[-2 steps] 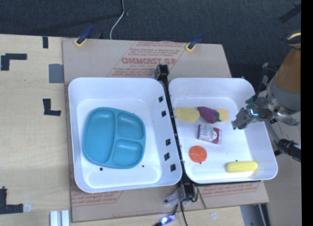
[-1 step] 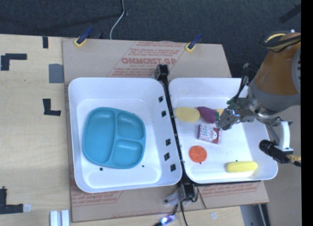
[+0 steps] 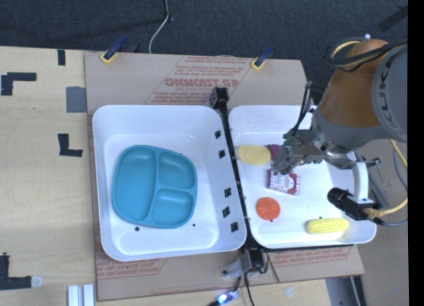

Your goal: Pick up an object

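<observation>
Hand (image 3: 283,165) over red packet (image 3: 283,183), grip state unclear; packet print unreadable; cardboard (image 3: 199,79) lettering partly legible.

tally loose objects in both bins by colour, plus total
Blue: 1, divided plate, left bin
Yellow: 2, oval piece, corn cob
Orange-red: 1, round disc
Red-and-white: 1, packet under the gripper
Total: 5

Right bin crowded, left bin half open

Gripper (image 3: 286,163) hangs among yellow lemon-like piece (image 3: 254,155), red-white packet (image 3: 284,182), orange disc (image 3: 267,208), corn cob (image 3: 326,226); teal divided plate (image 3: 155,185) fills left bin (image 3: 106,122) centre.
</observation>
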You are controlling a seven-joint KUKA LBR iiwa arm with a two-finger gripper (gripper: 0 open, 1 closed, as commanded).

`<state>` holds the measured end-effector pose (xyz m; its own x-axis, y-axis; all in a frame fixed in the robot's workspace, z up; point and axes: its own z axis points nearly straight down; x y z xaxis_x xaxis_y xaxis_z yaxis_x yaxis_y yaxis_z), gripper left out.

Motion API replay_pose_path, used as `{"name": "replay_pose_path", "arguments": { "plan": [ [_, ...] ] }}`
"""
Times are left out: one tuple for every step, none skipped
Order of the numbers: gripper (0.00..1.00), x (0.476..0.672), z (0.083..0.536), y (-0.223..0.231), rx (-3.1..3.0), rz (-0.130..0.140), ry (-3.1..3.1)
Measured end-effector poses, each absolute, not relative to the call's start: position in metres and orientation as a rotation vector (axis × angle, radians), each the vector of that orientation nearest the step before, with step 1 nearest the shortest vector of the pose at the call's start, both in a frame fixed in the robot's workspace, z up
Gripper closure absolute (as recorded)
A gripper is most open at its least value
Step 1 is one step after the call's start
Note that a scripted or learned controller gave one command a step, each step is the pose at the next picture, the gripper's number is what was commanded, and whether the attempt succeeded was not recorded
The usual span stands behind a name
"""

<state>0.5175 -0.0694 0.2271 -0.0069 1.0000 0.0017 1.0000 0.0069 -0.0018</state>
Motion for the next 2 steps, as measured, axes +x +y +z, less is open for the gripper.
{"name": "replay_pose_path", "arguments": {
  "plan": [
    [1.00,0.522,0.235,-0.017,-2.211,0.000,-2.228],
    [1.00,0.530,0.239,0.033,-2.212,0.002,-2.228]
  ]
}}
